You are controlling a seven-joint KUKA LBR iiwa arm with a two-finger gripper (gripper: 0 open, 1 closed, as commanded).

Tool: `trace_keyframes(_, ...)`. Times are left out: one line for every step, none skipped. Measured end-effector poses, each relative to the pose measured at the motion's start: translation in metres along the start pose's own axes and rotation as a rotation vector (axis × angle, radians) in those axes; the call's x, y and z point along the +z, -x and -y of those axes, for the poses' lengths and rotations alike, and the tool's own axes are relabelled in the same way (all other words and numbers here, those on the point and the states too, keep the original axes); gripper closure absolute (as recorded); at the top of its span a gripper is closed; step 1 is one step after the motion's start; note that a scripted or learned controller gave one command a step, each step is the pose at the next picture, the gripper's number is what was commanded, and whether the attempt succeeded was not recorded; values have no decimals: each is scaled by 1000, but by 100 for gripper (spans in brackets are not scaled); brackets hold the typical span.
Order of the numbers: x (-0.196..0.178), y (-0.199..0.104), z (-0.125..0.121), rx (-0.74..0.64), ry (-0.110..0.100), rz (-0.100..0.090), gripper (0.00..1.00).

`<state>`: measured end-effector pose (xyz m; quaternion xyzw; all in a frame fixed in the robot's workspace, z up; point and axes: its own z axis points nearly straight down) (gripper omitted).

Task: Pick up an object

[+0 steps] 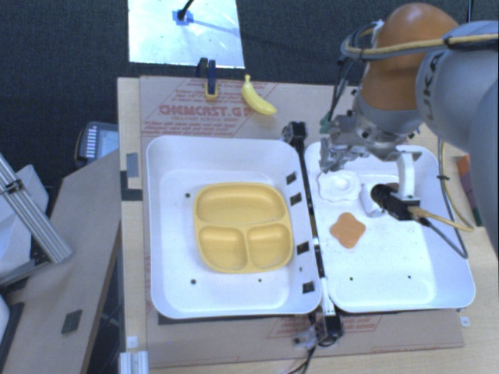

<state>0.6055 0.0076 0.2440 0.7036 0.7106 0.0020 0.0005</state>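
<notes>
gripper (337, 158): low over the right bin's (405, 287) far left corner; jaw state: cannot tell
white piece (338, 185): one, just below it, perhaps touching
orange piece (348, 230): one, nearby
yellow tray (238, 226): one, left bin (171, 209)

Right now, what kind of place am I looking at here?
Most likely a robotics lab test bench. A grey arm reaches over two white bins, which hold toy-like items such as a yellow divided tray, on cardboard.
</notes>
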Motion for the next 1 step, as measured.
trace_keyframes(9,-56,-27,0,0,1,100)
